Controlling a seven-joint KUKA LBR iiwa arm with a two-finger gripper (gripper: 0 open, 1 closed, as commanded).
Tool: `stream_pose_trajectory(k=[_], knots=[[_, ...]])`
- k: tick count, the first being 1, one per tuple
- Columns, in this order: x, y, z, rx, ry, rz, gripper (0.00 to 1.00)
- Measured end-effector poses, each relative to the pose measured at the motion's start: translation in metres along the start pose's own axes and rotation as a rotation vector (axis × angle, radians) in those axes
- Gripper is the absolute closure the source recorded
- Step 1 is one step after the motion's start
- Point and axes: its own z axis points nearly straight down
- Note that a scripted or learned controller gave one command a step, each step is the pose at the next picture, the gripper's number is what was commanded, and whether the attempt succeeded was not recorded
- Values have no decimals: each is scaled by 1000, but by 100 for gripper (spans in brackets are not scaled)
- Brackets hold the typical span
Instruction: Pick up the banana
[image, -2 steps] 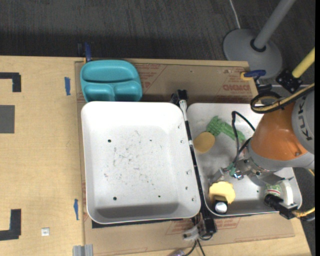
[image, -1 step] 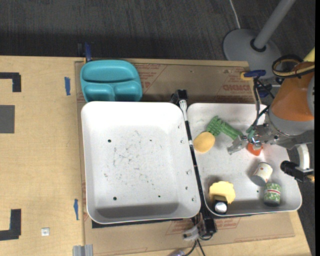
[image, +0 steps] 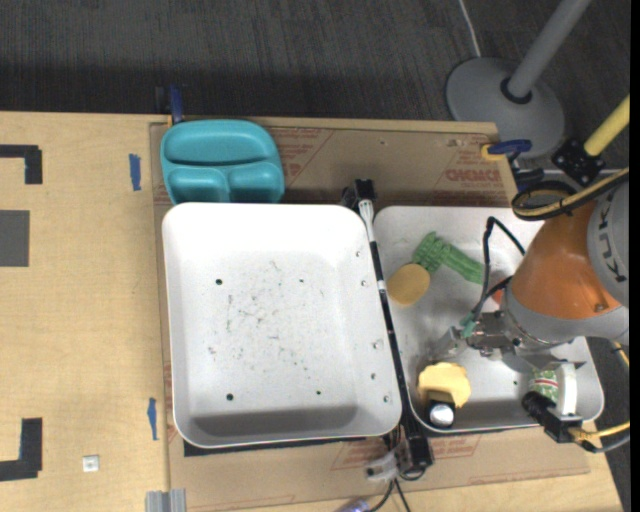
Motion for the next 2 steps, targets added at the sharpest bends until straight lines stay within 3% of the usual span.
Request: stream_pose_trajectory(k=[1,2], knots=[[13,62,0,-2,-1,-176,0],[73,-14,-99,3,2,-417,0]])
